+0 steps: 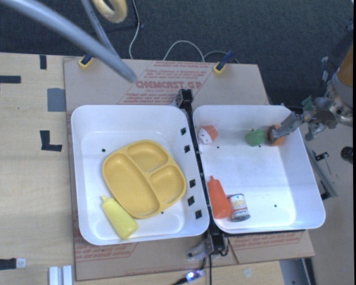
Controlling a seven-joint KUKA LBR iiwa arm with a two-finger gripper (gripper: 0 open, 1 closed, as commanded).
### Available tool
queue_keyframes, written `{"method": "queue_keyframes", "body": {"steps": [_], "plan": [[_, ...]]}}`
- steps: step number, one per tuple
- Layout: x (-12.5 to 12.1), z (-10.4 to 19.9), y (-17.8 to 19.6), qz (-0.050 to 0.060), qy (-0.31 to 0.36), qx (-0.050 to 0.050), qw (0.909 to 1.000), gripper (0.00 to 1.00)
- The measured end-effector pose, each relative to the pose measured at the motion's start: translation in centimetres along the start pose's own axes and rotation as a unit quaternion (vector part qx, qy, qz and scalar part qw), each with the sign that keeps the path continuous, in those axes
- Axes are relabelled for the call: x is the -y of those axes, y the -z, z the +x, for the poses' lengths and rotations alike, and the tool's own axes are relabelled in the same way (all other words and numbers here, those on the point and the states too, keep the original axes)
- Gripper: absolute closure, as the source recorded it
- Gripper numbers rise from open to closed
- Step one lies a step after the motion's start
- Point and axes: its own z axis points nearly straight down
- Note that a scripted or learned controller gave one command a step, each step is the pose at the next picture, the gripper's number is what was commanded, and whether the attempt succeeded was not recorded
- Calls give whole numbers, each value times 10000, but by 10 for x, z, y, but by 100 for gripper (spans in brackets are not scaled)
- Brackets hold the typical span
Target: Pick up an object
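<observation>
My gripper [301,127] hangs over the far right rim of the right bin [296,218], open, with nothing between its fingers. Its left finger [288,123] ends just beside a green and orange toy [262,136] that lies near the bin's back right. Also in this bin are a small red and white object [207,134] at the back left, an orange bottle [218,198] at the front left, and a small can [239,207] next to the bottle.
The left bin [86,129] holds a yellow divided plate [143,177] and a yellow squeeze bottle [119,217] at its front left. A black divider [191,159] runs between the bins. A grey tube [59,25] crosses the top left.
</observation>
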Motion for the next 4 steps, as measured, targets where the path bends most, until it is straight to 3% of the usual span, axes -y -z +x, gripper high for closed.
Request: {"method": "queue_keyframes", "body": {"steps": [1, 4], "plan": [[-2, 1, 7, -58, 18, 14, 10000, 0], [7, -1, -167, -57, 22, 19, 10000, 0]]}}
